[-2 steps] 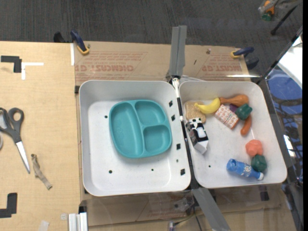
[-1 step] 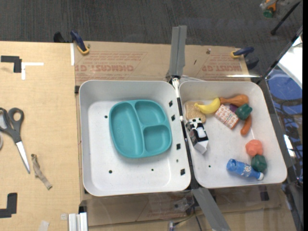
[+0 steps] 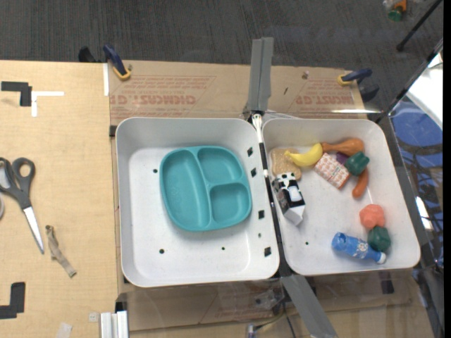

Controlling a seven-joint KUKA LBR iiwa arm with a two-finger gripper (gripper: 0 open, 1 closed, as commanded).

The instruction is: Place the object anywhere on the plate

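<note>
A teal plate with three compartments lies in the left white bin, nothing on it. The right bin holds several toy items: a yellow banana, a slice of bread, a brown drumstick, a pink patterned block, a green piece, a carrot, a black-and-white carton, an orange-pink ball, a dark green piece and a blue bottle.
The bins sit side by side on a cardboard sheet held by clamps. Scissors lie on the bench at the far left. A grey divider bar runs between the bins at the back.
</note>
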